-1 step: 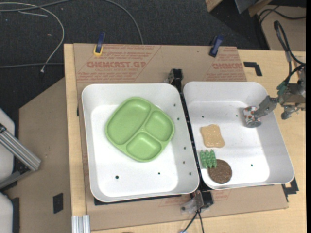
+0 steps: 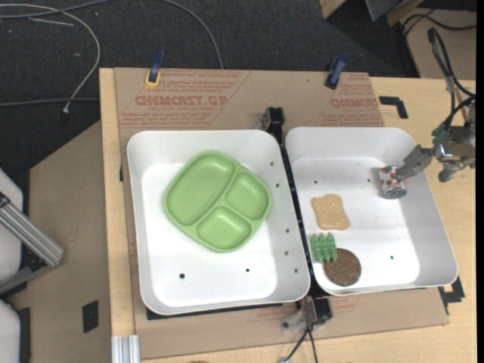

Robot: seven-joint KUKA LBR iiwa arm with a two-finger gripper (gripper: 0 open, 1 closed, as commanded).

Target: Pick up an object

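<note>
Even, bright overhead light fills my bench. The two white bins [image 2: 151, 278] look nearly washed out, with soft shadows under their rims. The dark floor [image 2: 227, 21] stays dim. Focus is slightly soft and grainy throughout.

We count two white bins [image 2: 151, 203], one green divided plate [image 2: 218, 200], one toast slice [image 2: 330, 211], one brown round cookie [image 2: 344, 267], one small green ridged piece [image 2: 323, 246].

arm: reaching in from the right | end effector [image 2: 392, 181]: low, tilted down-left | wrist: at right edge
</note>
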